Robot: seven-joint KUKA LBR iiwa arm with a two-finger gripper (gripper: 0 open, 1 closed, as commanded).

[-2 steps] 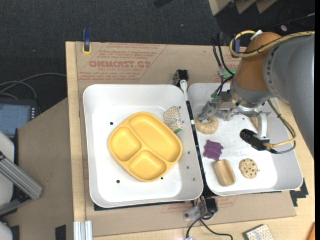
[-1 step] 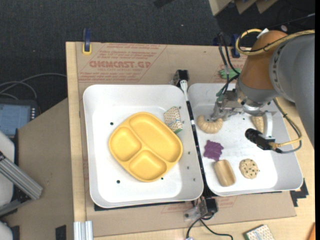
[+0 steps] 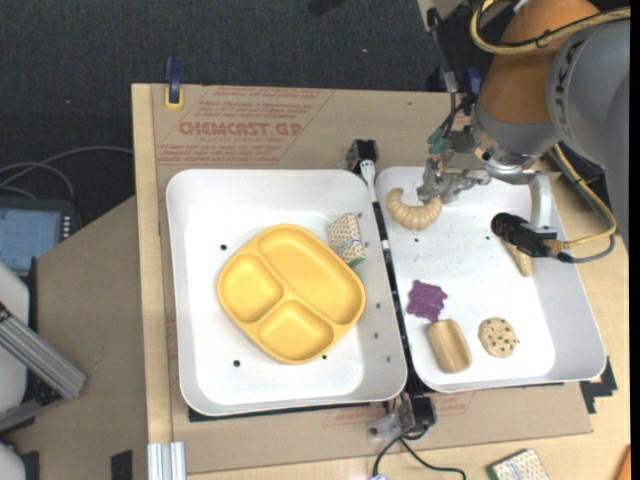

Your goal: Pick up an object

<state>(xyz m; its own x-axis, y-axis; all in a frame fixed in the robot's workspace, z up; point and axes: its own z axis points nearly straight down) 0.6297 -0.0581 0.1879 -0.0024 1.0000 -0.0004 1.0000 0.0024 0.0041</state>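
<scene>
Pincer [image 3: 437, 190] low in the right bin [image 3: 570, 298], at the croissant [image 3: 413, 211].

Camera view: whether it is released or clenched I cannot tell. The croissant lies just under its tips and looks light, curved and stiff; the thick middle seems the best hold. Below sit a purple piece [image 3: 427, 299], a roll [image 3: 449, 345] and a cookie [image 3: 497, 337], well spaced on smooth white plastic. Left, the other bin holds a yellow tray [image 3: 290, 293].

Table [image 3: 150, 268]: tan top, brown sheet [image 3: 250, 128] with red print laid flat on it. Two shallow white bins side by side on the sheet, left bin [image 3: 190, 298] and right bin [image 3: 570, 318], edges touching at centre.
</scene>
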